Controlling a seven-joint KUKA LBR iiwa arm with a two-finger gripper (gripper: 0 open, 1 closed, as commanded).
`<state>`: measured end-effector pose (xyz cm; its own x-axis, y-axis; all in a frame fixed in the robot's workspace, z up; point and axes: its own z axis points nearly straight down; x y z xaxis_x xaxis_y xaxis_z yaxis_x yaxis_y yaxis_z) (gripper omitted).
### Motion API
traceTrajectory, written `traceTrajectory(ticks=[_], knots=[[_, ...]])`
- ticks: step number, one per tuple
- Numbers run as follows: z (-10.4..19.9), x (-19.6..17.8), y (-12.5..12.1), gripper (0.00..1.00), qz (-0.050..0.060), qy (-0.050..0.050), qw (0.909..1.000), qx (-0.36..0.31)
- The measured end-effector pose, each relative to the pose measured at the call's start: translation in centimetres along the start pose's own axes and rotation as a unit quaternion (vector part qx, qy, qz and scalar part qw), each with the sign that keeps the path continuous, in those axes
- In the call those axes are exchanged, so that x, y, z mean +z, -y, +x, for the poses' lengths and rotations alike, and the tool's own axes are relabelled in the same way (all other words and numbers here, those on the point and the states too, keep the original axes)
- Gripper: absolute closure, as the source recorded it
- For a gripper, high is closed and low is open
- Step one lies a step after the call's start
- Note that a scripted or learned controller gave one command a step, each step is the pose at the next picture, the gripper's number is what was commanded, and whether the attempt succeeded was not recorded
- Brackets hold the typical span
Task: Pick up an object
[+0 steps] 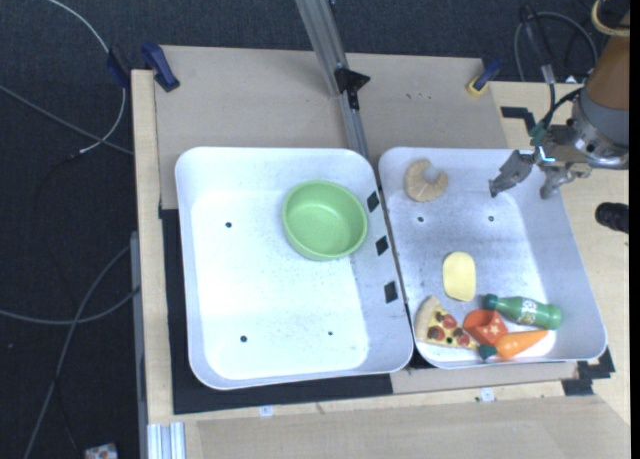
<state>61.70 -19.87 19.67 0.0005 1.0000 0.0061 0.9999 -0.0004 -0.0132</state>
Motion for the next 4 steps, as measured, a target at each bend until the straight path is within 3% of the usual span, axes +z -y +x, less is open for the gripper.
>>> traceTrajectory(ticks=[1,2,3,4], knots=[[-0.4,4.3,-0.1,0.00,0.000,0.000,1.0000,0.000],[-0.3,2.7,-0.3,1.00,-0.004,0.001,1.0000,0.000],[-0.4,-2.0,-0.5,1.00,-0.011,0.004,0.9999,-0.001],[-0.4,-2.8,-0.6,1.00,-0.010,0.004,0.9999,-0.001]])
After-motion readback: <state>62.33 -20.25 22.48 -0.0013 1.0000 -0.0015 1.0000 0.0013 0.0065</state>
